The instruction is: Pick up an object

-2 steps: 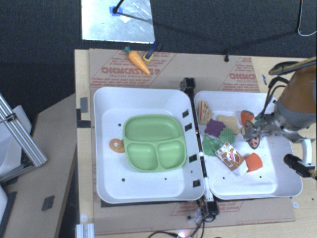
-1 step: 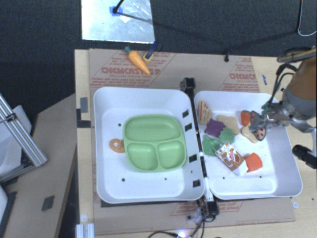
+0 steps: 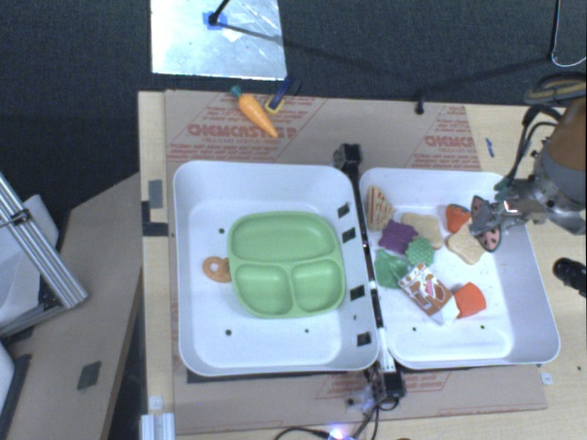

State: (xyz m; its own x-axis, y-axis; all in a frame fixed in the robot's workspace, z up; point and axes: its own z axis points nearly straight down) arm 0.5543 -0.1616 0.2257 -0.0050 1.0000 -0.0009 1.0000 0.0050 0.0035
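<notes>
The right white bin (image 3: 527,337) holds several toy foods. Among them are a ridged tan slice (image 3: 379,207), a purple piece (image 3: 397,236), a tan biscuit (image 3: 423,225), green leafy pieces (image 3: 393,268), a printed snack packet (image 3: 424,289) and an orange-red wedge (image 3: 470,299). My gripper (image 3: 489,220) hangs over this bin's far right part, just above a tan bread-like piece (image 3: 463,248) and beside a red-orange piece (image 3: 456,216). A small dark pinkish shape shows at the gripper's tip; whether it is held is unclear.
The left white bin (image 3: 197,200) carries a green divided plate (image 3: 284,264) and a small brown ring (image 3: 217,269) to its left. A toy carrot (image 3: 257,115) lies on the bench behind the bins, near a shiny sheet (image 3: 218,26). Black clips line the seam between the bins.
</notes>
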